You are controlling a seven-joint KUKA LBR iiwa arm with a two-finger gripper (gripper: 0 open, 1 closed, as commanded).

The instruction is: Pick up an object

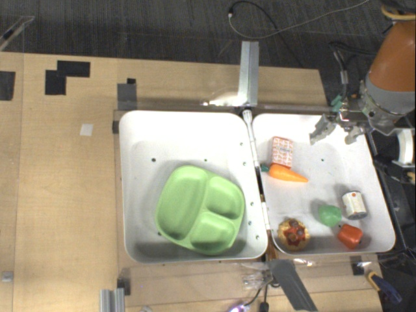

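End effector (335, 132) hovering over the right bin's (374, 174) far edge, fingers spread, gripping nothing. Nearest: toy carrot (286, 173) beside a small pink carton (282, 151), mid-bin. Probably light, stiff, slick plastic, prone to rolling; best pinched across the thick orange middle.
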